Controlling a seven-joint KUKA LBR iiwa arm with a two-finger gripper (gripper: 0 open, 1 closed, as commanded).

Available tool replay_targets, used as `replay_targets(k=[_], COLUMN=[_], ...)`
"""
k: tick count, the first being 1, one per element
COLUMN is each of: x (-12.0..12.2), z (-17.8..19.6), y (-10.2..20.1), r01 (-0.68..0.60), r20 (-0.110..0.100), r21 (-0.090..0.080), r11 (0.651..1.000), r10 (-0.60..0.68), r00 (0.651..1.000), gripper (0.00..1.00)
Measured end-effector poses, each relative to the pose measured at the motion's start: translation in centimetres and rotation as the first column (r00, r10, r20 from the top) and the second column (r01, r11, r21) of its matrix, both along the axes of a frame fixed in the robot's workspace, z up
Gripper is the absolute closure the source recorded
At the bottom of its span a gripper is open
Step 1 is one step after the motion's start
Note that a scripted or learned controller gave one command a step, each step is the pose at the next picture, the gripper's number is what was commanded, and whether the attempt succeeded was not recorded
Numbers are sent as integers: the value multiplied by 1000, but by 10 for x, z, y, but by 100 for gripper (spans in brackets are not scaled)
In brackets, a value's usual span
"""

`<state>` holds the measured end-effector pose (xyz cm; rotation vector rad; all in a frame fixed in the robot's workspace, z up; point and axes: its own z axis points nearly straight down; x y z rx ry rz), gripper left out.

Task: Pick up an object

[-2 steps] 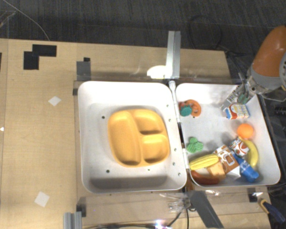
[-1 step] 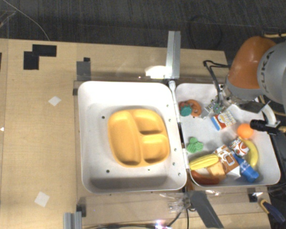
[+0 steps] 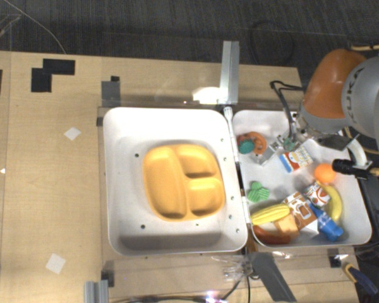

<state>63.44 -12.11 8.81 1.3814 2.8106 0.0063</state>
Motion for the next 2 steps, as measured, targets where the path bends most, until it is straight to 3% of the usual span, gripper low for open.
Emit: replay_targets(k=[1,2], x=[30,33], z=[0,13], y=[8,9], r01=[225,218], r20=[-8,4], r21=[0,-1], r11=[974,976], r10=[-225,-218], r00=[974,976], gripper=[0,100])
